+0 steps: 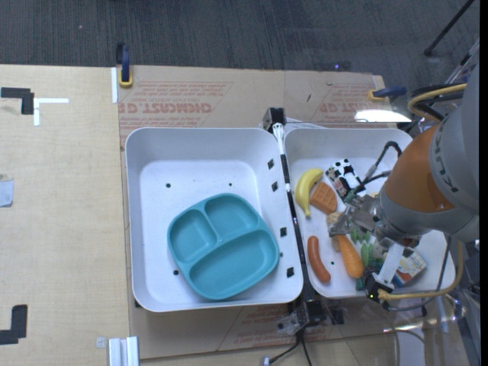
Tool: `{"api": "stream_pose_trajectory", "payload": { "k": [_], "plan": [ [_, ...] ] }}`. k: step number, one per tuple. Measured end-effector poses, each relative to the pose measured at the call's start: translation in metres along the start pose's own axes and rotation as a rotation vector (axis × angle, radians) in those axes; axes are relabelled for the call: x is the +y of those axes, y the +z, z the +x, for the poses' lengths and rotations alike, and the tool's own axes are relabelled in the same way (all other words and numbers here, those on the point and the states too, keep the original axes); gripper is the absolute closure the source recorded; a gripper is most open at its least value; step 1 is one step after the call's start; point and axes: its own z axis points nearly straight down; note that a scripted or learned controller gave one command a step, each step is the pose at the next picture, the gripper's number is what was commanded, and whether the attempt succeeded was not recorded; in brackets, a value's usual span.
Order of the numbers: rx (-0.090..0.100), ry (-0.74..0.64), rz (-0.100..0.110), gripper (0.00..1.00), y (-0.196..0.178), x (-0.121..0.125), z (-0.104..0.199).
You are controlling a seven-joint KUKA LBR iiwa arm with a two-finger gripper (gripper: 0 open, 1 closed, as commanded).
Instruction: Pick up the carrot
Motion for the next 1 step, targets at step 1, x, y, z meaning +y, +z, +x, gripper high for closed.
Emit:
{"api": "stream_pose_trajectory", "payload": {
  "k": [1],
  "plan": [
    [0.003,0.206,-0.003,0.0,-0.0004,0.0009,0.0007]
  ]
}}
